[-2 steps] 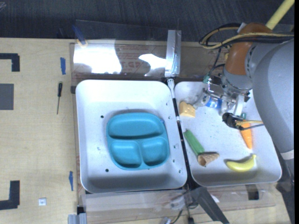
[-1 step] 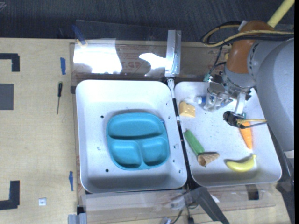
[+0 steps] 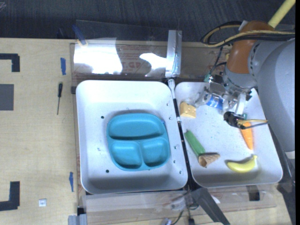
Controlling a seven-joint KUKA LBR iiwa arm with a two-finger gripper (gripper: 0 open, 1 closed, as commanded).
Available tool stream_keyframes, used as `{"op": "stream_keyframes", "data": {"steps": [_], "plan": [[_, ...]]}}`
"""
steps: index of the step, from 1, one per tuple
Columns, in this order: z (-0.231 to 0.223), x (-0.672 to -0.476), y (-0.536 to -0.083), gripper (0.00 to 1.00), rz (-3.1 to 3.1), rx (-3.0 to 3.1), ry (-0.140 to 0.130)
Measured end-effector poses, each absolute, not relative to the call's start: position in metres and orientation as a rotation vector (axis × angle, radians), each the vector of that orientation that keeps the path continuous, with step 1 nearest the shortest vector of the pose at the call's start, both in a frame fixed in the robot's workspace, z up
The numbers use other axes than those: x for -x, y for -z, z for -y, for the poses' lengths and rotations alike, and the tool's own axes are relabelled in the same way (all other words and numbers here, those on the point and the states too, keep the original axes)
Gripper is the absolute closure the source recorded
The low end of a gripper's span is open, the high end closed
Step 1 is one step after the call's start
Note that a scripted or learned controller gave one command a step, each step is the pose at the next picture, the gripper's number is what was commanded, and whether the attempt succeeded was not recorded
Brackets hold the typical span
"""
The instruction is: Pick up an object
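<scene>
My gripper [image 3: 224, 101] hangs over the back of the right bin [image 3: 269, 172], below the orange band of the arm [image 3: 241, 55]. A small blue item [image 3: 213, 102] shows right at the gripper; I cannot tell whether it is held. In that bin lie a yellow cheese wedge [image 3: 187, 110] to the gripper's left, a green cucumber [image 3: 194, 143], a tan cone-shaped piece [image 3: 208, 159], a yellow banana [image 3: 242, 164] and an orange carrot [image 3: 247, 136], which lies just below and right of the gripper.
The left bin [image 3: 89, 125] holds a blue divided plate [image 3: 137, 140]. A rim [image 3: 177, 125] separates the two bins. The grey arm body [image 3: 281, 88] covers the right bin's far right side. A clear panel [image 3: 122, 57] stands behind the bins.
</scene>
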State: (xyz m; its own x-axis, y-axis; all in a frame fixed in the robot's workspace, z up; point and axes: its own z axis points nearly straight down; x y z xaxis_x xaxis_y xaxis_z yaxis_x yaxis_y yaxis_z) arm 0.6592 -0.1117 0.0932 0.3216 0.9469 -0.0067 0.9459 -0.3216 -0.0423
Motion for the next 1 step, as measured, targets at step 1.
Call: {"op": "stream_keyframes", "data": {"steps": [1], "plan": [[0.1107,-0.6608,-0.1049,1.0,1.817,2.53,-0.044]]}}
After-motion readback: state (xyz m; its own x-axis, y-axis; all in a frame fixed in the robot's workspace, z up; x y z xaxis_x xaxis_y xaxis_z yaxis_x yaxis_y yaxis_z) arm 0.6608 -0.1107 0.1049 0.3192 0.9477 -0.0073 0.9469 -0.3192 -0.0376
